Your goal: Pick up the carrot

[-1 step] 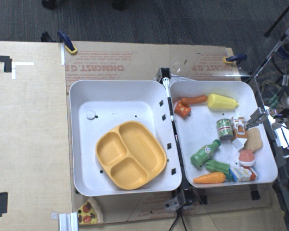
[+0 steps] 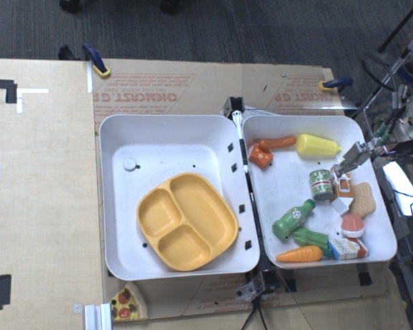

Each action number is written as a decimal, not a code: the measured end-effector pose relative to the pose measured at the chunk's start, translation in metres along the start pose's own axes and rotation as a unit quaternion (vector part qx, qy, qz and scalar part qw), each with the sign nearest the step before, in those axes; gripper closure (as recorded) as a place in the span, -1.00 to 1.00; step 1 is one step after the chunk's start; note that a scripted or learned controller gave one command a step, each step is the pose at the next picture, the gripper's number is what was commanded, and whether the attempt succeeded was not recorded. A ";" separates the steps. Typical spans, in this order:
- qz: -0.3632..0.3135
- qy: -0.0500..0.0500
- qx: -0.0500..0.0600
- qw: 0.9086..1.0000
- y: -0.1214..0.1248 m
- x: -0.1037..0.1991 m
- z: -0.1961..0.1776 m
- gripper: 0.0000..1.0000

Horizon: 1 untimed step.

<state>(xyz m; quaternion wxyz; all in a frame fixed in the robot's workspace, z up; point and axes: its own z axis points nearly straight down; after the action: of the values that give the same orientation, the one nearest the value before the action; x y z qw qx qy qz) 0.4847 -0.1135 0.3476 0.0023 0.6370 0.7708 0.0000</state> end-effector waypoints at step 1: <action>0.017 0.000 0.000 1.000 0.009 0.070 -0.066 -1.00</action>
<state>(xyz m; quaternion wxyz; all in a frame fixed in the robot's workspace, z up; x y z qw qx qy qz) 0.4801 -0.0434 0.4137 0.0019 0.6497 0.7602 0.0002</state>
